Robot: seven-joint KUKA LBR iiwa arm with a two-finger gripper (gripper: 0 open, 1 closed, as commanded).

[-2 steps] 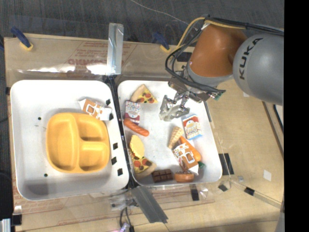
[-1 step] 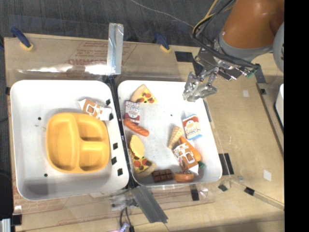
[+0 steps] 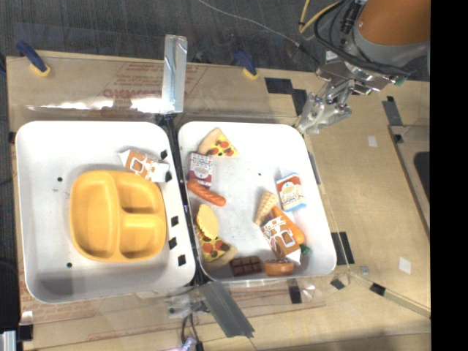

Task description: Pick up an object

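My gripper (image 3: 319, 115) hangs above the far right corner of the right bin (image 3: 314, 168), open, with nothing between its fingers. In that bin lie toy foods: a pizza slice (image 3: 217, 145), a small red-and-white carton (image 3: 201, 168), a sausage (image 3: 207, 194), a sandwich (image 3: 208, 224), an ice-cream cone (image 3: 264, 206), a white carton with an orange label (image 3: 291, 192), an orange carton (image 3: 281, 232) and a chocolate bar (image 3: 246, 266). The white carton is the item nearest the gripper, below and to its left.
The left bin (image 3: 36, 269) holds a yellow divided tray (image 3: 118, 214) and an orange-and-white carton (image 3: 142, 165) at the tray's far edge. A metal bracket (image 3: 175, 72) stands behind the wall between the bins. Cables hang by the arm at top right.
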